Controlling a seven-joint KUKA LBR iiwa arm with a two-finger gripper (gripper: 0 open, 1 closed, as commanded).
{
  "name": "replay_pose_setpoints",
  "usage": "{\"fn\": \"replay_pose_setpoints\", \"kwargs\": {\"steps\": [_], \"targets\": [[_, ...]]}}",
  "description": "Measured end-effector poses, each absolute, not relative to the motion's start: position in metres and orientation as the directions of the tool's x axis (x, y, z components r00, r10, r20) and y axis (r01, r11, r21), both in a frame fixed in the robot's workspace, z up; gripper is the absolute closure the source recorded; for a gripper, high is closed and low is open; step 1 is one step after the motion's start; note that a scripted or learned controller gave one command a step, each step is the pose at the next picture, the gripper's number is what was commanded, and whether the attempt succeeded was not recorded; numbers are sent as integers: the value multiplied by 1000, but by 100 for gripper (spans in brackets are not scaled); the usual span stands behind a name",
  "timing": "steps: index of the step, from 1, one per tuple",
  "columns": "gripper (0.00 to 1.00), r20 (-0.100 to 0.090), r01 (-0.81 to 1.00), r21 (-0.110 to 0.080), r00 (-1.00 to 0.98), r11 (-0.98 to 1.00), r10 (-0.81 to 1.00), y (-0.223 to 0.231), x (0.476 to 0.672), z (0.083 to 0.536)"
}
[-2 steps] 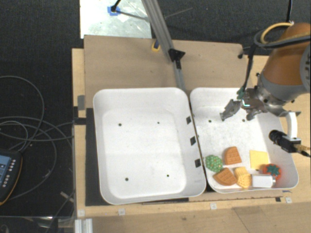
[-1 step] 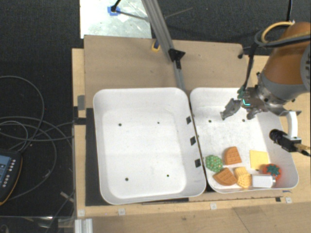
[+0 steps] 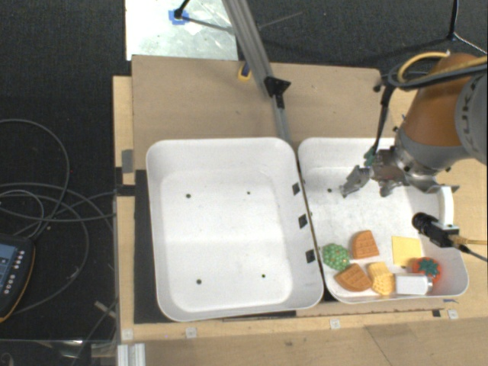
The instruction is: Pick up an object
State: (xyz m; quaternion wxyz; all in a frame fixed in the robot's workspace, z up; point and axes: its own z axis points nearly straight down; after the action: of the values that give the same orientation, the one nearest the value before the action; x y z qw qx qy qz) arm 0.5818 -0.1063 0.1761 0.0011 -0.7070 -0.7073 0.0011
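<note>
The gripper (image 3: 371,182) hangs spread and empty over the right bin's (image 3: 329,218) bare far end, so reaching is in hand; next, descend onto the toys (image 3: 364,245) clustered at its near end.

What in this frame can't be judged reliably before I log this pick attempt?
- Gripper: small and dark above the right bin; its height above the floor is unclear from this slanted camera view.
- Red object: partly covered by the white block; identity unclear.
- Green object: too small to identify.
- Arm: cut off by the right edge.
</note>
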Motion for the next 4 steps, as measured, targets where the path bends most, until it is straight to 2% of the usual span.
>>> {"fn": "replay_pose_setpoints", "kwargs": {"steps": [1, 2, 3, 4], "targets": [[0, 1, 1000, -5, 0, 0, 1000, -108, 581, 113], [0, 0, 1000, -1, -1, 1, 1000, -108, 581, 90], [100, 0, 1000, 4, 0, 0, 1000, -108, 583, 102], [100, -2, 1000, 8, -3, 3, 1000, -113, 584, 165]]}}
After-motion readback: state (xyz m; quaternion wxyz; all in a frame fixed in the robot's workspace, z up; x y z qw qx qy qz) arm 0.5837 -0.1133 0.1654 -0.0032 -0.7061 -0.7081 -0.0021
